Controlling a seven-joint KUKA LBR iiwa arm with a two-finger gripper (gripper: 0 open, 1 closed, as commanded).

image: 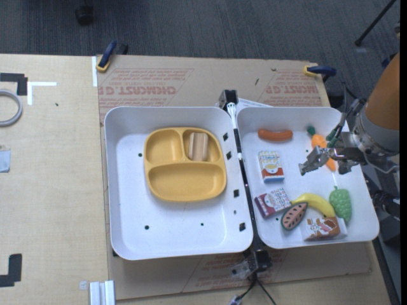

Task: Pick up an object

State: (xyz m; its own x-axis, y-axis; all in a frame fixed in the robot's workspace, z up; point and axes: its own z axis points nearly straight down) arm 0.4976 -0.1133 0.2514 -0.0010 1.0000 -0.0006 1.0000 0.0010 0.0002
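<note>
White right bin (289, 234) holds the toys: hot dog (275, 134), milk carton (271, 166), banana (314, 203), watermelon slice (293, 216), green grapes (341, 203) and a carrot (320, 143). Gripper (318, 161) hangs over the carrot with fingers spread apart, nothing between them. Left bin (127, 221) has a yellow divided plate (184, 164).

End effector (316, 162) over right bin (289, 237), beside carrot (320, 146); yellow tray (186, 176) in left bin (127, 234).

Two shallow white bins (127, 189) sit side by side. One yellow plastic plate (184, 170) with three parts. One red sausage (275, 134), one yellow banana (315, 202), two small cartons (271, 167).
</note>
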